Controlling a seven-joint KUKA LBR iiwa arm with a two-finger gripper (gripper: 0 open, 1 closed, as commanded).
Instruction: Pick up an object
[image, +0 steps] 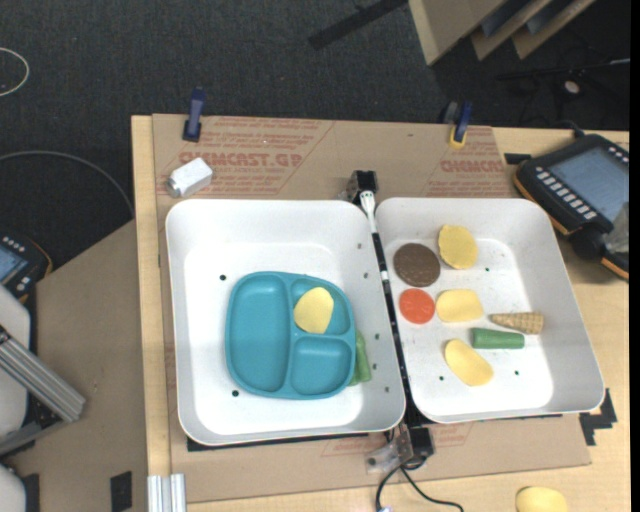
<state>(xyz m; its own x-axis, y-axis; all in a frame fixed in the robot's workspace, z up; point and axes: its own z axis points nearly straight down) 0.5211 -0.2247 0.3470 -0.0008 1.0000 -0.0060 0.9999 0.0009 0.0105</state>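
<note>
The left bin (200, 240) holds a teal divided plate (262, 335) with a yellow piece (314, 310) in its upper right compartment. A green piece (361, 360) peeks out from under the plate's right edge. In the right bin (540, 250) lie a brown disc (416, 264), a round yellow piece (458, 246), a red disc (417, 306), a pale yellow block (460, 306), a tan cone (518, 322), a green stick (497, 339) and an oval yellow piece (468, 362).
A black handheld controller (585, 185) lies on the bench at the right, beyond the right bin. A small white block (190, 177) sits behind the left bin. A yellow object (541, 499) rests at the bench's front right. Blue clamps (194, 115) hold the cardboard at the back.
</note>
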